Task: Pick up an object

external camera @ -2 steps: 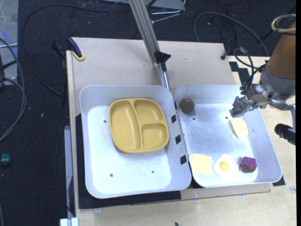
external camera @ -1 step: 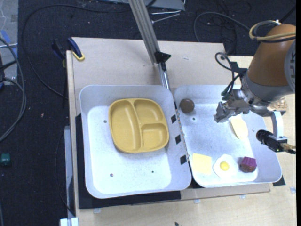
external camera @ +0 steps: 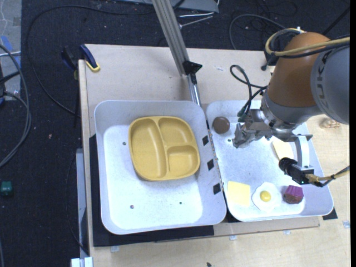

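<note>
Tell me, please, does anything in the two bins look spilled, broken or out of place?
Nothing stands out. The yellow divided plate lies flat in the left bin. In the right bin, the brown ball, yellow block, fried egg toy and purple piece lie apart, none spilled over the rim.

No text, label, brand, number or sign can be read anywhere; the small dark marks along the rim between the two white bins (external camera: 214, 166) may be clips rather than print
</note>
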`<state>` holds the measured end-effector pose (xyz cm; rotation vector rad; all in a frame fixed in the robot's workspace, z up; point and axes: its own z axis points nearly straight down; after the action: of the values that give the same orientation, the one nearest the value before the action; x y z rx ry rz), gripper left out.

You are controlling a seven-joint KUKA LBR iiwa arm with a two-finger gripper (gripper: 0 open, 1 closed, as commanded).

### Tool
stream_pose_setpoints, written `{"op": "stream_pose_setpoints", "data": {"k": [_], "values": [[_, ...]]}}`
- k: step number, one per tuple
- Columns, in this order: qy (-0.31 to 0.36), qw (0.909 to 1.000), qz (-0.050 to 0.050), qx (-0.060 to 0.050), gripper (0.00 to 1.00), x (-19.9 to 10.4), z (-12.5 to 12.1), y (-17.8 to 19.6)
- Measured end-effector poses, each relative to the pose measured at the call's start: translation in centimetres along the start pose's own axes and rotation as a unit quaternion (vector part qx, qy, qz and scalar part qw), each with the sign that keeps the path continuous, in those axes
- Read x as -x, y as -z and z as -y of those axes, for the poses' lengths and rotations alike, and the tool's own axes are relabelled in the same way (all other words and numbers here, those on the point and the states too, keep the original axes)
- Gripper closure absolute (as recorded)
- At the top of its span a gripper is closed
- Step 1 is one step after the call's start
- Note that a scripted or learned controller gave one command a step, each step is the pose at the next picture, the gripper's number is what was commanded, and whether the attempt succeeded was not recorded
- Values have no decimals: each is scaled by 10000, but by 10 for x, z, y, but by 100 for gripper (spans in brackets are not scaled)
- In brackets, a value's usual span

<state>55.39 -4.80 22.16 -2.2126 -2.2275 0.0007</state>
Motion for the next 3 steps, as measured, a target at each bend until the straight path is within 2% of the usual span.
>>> {"op": "stream_pose_setpoints", "data": {"k": [1, 3], "values": [[7, 10000, -3, 6, 100, -46, 8, 10], [1, 10000, 1, 0, 100, -134, 29, 2]]}}
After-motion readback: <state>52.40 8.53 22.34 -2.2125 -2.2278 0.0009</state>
